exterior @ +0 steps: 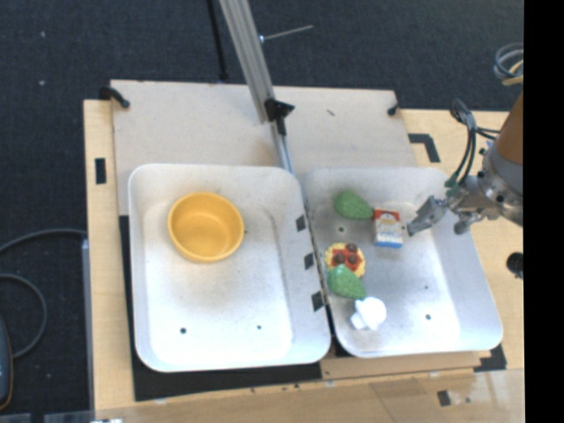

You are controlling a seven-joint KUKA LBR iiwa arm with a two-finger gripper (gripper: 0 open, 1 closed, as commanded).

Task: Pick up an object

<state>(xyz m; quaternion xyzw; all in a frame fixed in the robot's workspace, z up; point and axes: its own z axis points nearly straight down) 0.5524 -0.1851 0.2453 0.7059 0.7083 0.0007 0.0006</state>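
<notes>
Camera view has my gripper (438, 216) over the right bin (458, 307), near its upper right edge, two fingers spread apart with nothing between them, so it's open and empty. Closest candidate is the small carton (388, 227), white with red top and blue base, just to the left of the nearer finger, apart from it as far as I can tell. Other options in the same bin: a green lump (353, 205) up near the divider, a round yellow and red piece (345, 256) below it touching a second green piece (345, 282), and a white crumpled thing (369, 313) lower down. Left bin (159, 333) holds a yellow bowl (206, 226), well apart from the arm. My call: go for the carton, since it sits alone with bare bin floor around it. To do it well I'd shift left until the fingers straddle it, line them across its narrow sides, drop low enough to get past the top, then close. Risk is nudging it with one finger and tipping or sliding it on the smooth white plastic. The clustered yellow and green pair looks worse, likely to catch two or neither. Surface: both bins sit side by side on a pale board on a wooden desk (101, 236), a metal pole (249, 47) slanting up from the back edge, dark carpet floor (70, 25) all round, cables at left.
</notes>
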